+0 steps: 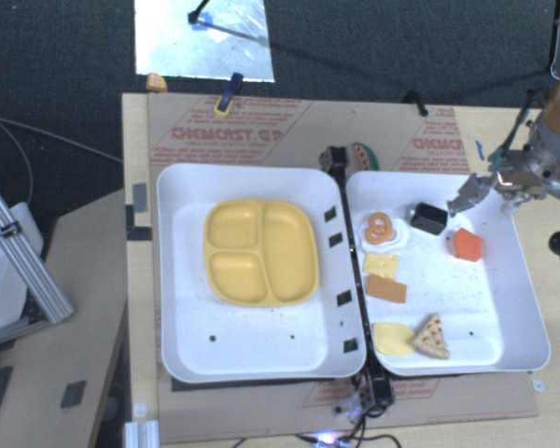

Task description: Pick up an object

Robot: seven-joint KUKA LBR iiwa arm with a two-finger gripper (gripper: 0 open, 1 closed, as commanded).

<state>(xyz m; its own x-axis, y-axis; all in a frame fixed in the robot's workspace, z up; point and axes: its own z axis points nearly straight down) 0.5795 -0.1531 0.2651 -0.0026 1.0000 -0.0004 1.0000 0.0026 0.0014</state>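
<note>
Nearest the lens, along the front wall of the right bin (527, 343), lie a pizza-slice toy (432, 337) and, touching it on the side toward the divider, a pale yellow oval piece (390, 340). Taking the right bin as landmark, a brown rectangular slice (386, 289) sits further back beside the divider, with a yellow cheese-like square (382, 264) touching its rear edge and a small ring-shaped pastry on a white disc (380, 230) behind that. A black block (428, 218) rests toward the bin's rear centre, and an orange block (467, 245) lies just to its outer side, apart from it. The gripper (473, 192) hangs over the bin's rear outer corner, near the black block and the orange block; nothing is seen between the jaws, and whether they are spread or closed cannot be told at this resolution. The arm is cut off by the frame edge. No object crowds the orange block, while the food pieces near the divider lie close together. The left bin (182, 343), adjoining the right bin across the divider, carries a yellow compartment plate (261, 250). Both stand on a cardboard-covered surface (289, 129).
</note>
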